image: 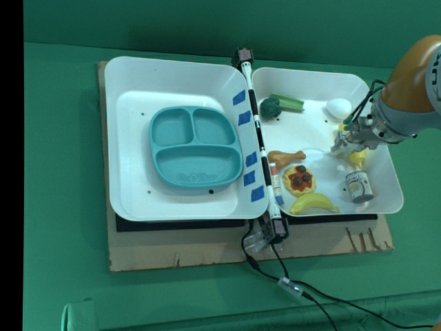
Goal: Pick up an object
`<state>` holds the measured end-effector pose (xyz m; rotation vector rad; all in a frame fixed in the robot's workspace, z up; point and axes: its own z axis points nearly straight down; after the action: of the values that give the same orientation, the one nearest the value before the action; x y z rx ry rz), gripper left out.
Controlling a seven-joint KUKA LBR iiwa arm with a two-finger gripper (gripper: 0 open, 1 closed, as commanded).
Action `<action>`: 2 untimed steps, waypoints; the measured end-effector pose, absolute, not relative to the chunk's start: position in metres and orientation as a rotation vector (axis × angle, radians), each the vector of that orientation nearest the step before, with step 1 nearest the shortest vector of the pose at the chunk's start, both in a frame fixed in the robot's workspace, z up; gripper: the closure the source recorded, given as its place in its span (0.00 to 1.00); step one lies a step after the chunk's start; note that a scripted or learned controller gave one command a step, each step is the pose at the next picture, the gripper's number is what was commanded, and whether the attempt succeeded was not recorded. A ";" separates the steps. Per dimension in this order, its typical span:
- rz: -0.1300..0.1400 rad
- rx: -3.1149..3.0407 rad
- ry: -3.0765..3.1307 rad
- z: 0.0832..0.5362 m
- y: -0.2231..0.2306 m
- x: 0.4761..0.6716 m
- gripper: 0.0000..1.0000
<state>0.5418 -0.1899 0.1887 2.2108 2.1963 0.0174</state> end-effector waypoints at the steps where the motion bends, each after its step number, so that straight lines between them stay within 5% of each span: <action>1: 0.031 2.211 2.221 0.190 -0.180 0.543 0.00; 2: 0.032 2.200 2.195 0.205 -0.186 0.546 1.00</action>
<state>0.5459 -0.1857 0.2052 2.2004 2.1948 0.0324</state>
